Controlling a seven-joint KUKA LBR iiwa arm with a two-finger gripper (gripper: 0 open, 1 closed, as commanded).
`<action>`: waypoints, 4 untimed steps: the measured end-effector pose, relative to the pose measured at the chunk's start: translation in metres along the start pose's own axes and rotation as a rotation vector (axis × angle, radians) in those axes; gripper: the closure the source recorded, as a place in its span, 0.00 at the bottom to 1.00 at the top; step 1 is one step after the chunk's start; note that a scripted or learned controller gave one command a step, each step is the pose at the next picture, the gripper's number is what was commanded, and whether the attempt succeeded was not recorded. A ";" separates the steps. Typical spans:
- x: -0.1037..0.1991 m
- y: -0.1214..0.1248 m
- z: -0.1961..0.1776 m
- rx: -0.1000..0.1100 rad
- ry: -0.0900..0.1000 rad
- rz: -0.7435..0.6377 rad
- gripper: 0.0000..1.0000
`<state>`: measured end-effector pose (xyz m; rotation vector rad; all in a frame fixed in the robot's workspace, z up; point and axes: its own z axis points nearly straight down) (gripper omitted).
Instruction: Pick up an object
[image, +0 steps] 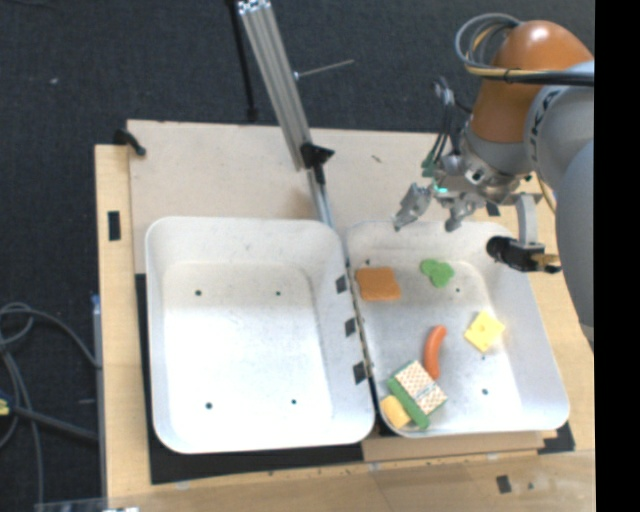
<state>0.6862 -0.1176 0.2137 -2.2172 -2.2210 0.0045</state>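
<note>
While I'm watching, two-finger gripper (432, 212) hovering w/ fingers spread wide, nothing between, over right white bin (520, 300) rear edge, near green blob (436, 271).

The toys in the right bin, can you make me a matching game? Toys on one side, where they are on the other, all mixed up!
Things:
1. orange block
2. green piece
3. yellow piece
4. checkered box

Places:
A. near the bin's right wall
B. at the bin's front edge
C. beside the divider between the bins
D. at the back, right of the orange block

Pairs: 1-C, 2-D, 3-A, 4-B
</note>
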 end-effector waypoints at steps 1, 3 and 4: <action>-0.001 0.001 -0.004 -0.005 -0.003 -0.002 0.00; -0.001 0.000 0.112 -0.001 -0.003 -0.003 0.00; -0.003 0.002 0.095 -0.009 -0.006 -0.005 1.00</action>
